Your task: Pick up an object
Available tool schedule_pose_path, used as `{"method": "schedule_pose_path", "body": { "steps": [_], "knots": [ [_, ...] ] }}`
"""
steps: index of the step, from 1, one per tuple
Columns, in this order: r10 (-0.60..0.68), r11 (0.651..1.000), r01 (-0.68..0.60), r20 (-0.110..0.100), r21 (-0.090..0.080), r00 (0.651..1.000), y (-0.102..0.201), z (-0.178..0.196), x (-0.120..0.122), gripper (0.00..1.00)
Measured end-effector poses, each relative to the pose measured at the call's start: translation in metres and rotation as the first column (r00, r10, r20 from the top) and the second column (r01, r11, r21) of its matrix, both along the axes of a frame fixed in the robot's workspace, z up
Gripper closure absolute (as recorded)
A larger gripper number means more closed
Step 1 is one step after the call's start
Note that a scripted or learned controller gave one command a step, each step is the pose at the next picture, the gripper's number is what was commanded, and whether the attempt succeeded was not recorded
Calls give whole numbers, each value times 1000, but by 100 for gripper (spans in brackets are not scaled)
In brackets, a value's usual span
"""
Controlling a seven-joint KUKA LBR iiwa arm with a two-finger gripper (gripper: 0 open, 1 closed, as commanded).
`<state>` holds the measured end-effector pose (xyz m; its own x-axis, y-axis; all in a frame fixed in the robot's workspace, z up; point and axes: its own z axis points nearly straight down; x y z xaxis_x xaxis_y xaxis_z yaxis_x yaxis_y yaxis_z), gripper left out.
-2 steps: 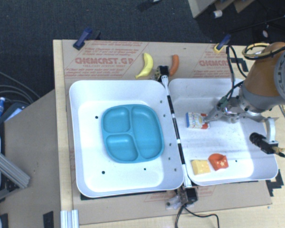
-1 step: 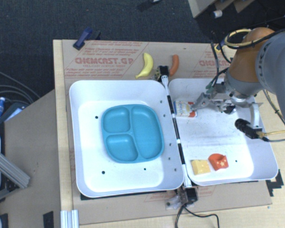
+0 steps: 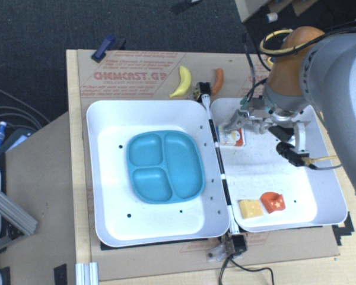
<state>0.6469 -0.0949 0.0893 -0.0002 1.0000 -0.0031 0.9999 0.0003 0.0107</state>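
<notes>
In the right bin a small white and orange packet lies near the back left corner. A yellow block and a red piece sit side by side near the front edge. My gripper hangs low over the back of the right bin, just above and right of the packet. Grey arm links and the orange band stand over the bin's back right part and hide it. Nothing shows as held.
The left bin holds a blue divided plate. Behind the bins, on the board, lie a yellow banana and an orange sausage-like toy. A blue clip sits at the board's back left corner. Cables run along the right bin's right side.
</notes>
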Motion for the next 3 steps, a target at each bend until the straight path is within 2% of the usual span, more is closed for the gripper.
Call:
{"method": "schedule_pose_path", "body": {
  "steps": [1,2,3],
  "knots": [
    [2,1000,-2,4,1,1000,2,11,1,100],
    [2,1000,-2,4,2,1000,2,11,1,0],
    [2,1000,-2,6,1,1000,2,21,2,100]
  ]
}}
